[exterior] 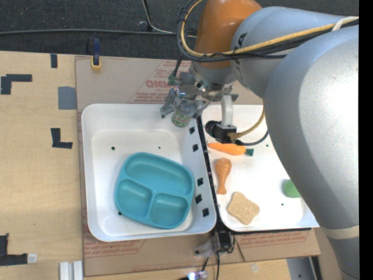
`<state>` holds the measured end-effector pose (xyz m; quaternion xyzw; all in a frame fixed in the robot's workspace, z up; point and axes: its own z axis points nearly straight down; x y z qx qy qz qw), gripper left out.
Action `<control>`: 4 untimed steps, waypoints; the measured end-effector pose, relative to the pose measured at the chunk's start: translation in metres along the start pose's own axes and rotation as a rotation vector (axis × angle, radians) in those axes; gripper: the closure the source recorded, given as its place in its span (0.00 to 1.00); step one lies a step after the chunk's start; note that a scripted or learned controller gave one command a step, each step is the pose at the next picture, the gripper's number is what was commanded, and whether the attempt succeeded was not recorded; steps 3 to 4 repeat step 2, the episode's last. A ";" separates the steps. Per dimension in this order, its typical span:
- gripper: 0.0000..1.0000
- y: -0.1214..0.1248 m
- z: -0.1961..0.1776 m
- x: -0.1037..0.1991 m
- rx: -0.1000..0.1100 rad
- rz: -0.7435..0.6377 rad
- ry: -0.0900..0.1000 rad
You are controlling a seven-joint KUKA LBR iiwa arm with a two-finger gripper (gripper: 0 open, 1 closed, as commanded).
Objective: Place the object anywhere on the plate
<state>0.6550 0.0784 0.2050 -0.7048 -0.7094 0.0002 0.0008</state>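
Gripper (182, 111) sits at the far edge of the left bin (96, 156), apparently closed on a small greenish can (181, 119), with the plate (154, 189) nearer and slightly left of it.

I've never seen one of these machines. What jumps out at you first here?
The huge grey arm with its orange band fills the right side and reaches over the bins. Its gripper hangs at the far edge of the left bin, with a small greenish object at its fingers. Below it lies a bright blue divided plate; toy foods, including a carrot, sit in the right bin.
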 end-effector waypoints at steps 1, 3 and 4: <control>1.00 0.006 -0.030 0.051 -0.003 0.000 0.001; 0.00 0.005 -0.028 0.047 0.000 0.004 -0.002; 0.00 0.005 -0.028 0.047 0.000 0.004 -0.002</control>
